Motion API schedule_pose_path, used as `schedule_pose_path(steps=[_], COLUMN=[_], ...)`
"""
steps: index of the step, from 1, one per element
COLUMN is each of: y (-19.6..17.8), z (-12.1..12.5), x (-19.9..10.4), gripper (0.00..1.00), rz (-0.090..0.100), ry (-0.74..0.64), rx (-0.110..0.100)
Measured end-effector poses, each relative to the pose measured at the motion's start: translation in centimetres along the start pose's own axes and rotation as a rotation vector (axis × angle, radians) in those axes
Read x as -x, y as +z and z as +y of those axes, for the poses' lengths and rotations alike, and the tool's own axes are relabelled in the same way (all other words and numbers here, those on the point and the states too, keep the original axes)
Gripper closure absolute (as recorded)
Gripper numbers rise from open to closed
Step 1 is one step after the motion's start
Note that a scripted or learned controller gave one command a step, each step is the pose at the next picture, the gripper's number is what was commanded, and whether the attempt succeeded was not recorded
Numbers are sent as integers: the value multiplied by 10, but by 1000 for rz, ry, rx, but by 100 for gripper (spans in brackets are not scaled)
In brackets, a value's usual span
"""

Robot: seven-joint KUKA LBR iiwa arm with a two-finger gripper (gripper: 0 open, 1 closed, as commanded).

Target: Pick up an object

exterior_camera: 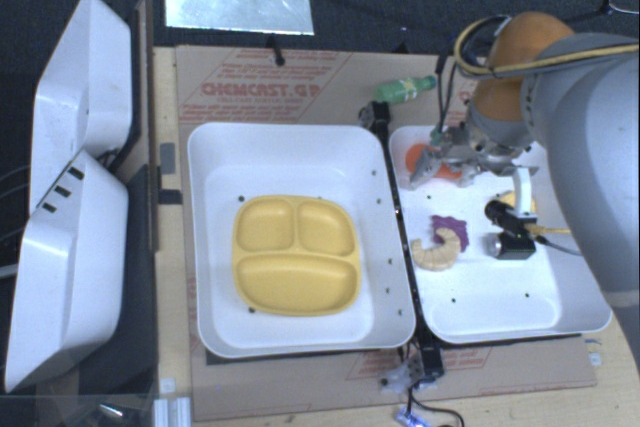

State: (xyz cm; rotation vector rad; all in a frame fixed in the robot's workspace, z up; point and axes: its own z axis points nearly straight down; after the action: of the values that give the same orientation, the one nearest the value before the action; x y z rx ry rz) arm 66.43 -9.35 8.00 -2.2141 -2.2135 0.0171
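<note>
Orange flat object (pixel 418 156) lay in right shallow white bin (pixel 520 310), at corner far from camera and next to other bin, close to wall, partly under gripper (pixel 445 173). Fingers looked spread, straddling it, not yet pinching. Risks, as judged: object thin and flat, so fingers might close above it and come up bare; nearby wall might block wall-side finger or nudge object aside. Small purple piece (pixel 451 227) and tan crescent (pixel 437 256) sat near, apart from grasp.

Gripper (pixel 437 165) seemingly over orange object (pixel 416 156)
</note>
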Motion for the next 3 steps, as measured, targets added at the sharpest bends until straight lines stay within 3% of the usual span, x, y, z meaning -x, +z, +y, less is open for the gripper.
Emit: schedule_pose_path(steps=[1, 3], y=[-110, -104], z=[2, 0], x=[-72, -68], gripper=[0, 0], rz=[2, 0], ry=[-7, -1], rx=[26, 16])
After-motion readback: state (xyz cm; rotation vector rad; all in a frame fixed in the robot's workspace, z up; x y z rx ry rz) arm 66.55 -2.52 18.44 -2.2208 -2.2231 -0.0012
